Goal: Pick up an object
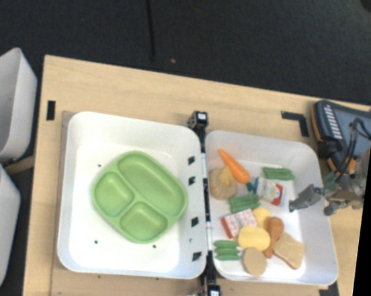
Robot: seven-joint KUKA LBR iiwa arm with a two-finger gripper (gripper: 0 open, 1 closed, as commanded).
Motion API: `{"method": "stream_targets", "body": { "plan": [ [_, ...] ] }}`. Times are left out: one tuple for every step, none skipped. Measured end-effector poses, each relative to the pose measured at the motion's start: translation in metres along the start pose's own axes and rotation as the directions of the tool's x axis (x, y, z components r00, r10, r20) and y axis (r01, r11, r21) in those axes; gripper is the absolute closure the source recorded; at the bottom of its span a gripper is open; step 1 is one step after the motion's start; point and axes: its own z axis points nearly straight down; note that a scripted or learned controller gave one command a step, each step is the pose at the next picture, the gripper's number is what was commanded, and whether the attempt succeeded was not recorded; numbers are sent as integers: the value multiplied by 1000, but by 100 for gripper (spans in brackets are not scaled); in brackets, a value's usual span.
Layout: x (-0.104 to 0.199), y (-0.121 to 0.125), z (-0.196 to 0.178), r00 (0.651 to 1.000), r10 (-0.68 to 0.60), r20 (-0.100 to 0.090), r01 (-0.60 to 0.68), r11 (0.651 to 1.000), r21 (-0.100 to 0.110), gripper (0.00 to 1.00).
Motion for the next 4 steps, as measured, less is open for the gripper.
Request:
{"method": "stream_targets", "body": {
  "plan": [
    [39, -20, 37, 1000, -3, -2, 3, 1000, 3, 0],
    [81, -18, 139, 1000, -2, -1, 2, 1000, -4, 0],
    [110, -18, 104, 1000, -4, -1, 4, 1000, -4, 0],
    [130, -17, 33, 1000, -4, 0, 4, 1000, -8, 0]
  ]
}}
